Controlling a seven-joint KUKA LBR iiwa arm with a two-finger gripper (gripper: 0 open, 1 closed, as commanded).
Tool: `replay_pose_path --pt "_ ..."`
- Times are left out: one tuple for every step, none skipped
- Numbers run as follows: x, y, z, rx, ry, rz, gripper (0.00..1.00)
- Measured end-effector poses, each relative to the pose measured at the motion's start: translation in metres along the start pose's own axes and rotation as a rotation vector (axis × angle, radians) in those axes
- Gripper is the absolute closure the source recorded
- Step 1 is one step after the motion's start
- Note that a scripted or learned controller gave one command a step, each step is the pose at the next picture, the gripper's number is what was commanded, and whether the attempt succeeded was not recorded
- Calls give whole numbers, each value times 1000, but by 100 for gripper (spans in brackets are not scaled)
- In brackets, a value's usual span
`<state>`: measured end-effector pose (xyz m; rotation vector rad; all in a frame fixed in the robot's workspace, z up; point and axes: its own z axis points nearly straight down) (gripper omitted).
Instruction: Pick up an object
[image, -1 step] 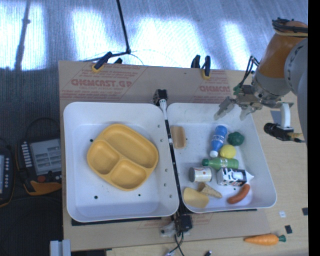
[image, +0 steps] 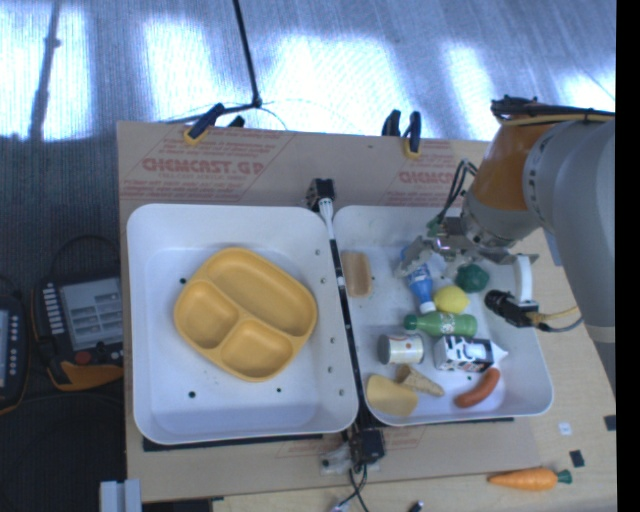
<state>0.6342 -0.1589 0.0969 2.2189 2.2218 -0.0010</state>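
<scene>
My gripper (image: 430, 246) is down in the right bin (image: 530, 400), near its back wall. It hovers just above the upper end of a blue and white tube (image: 423, 287). Next to the tube lie a yellow lemon (image: 453, 298) and a dark green round piece (image: 472, 275). A green bottle (image: 442, 324) lies on its side below them. Toward the front are a small can (image: 402, 349), a black and white carton (image: 465, 352) and a red sausage (image: 477, 388). Nothing shows in the gripper's grasp.
A tan bread piece (image: 355, 272) lies by the divider between the bins. A cheese wedge (image: 390, 396) and a cone (image: 422, 380) sit at the right bin's front. The left bin (image: 150, 400) holds a yellow divided plate (image: 245, 312). An orange carrot (image: 528, 479) lies on the bench outside.
</scene>
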Motion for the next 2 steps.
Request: replay_pose_path --pt "0 0 -10 1 0 0 100" --pt "42 -43 -125 0 1 0 100"
